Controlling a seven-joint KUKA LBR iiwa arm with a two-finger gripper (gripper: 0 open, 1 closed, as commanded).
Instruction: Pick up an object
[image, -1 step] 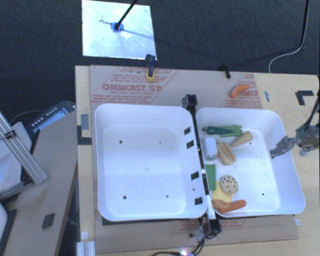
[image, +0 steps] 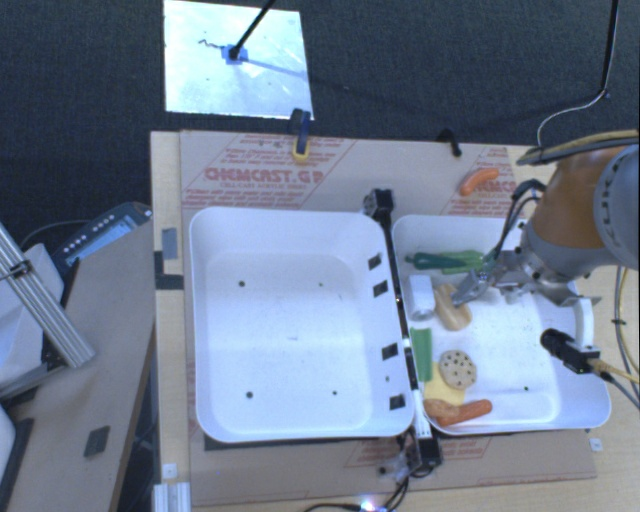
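The brown table (image: 250, 160) carries a big white plastic bin (image: 290, 330) on the left and another white bin (image: 520, 380) on the right. The grey and orange arm (image: 585, 215) reaches over the right bin. Its metal pincer (image: 468, 292) sits just above a tan, bread-like toy (image: 453, 312); I cannot tell its grip. Nearby lie a long green toy (image: 445, 261), a round spotted cookie (image: 457, 368) and an orange carrot (image: 462, 410).

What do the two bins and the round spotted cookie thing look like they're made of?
Bins: probably thin moulded plastic, glossy white, with rounded corners and soft highlights. Cookie: likely a plastic or rubber toy, matte tan with dark dots; the view is too coarse to say which.
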